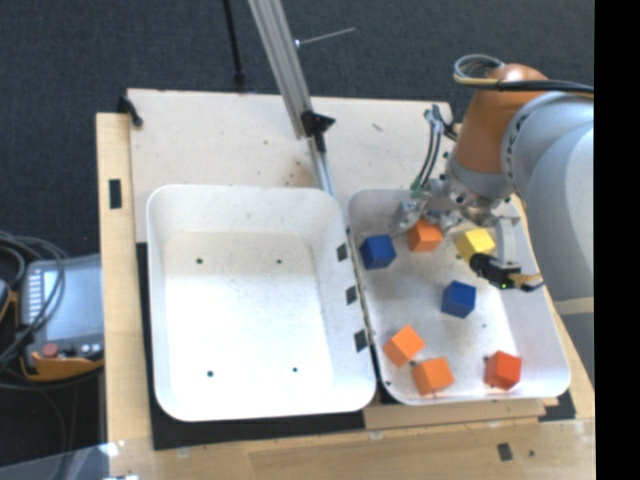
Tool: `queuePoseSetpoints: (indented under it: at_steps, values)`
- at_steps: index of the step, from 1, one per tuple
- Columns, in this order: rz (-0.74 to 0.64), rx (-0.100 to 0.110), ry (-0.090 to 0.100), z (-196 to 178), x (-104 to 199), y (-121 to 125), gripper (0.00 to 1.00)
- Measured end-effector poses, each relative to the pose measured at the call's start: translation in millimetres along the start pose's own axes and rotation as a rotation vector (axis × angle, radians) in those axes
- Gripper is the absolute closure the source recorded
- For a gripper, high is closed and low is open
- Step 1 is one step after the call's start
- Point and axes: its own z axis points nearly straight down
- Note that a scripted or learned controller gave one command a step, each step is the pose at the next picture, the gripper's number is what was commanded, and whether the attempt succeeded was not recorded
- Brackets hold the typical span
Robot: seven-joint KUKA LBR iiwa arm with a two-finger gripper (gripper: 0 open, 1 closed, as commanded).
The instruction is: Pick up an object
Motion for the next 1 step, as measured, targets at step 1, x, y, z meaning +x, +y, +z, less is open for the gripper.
queuePoseSetpoints:
  at_steps: [1]
  values:
    - [-0.002, -0.001, -0.002, -11.6, -0.8, 0.3, 1.0]
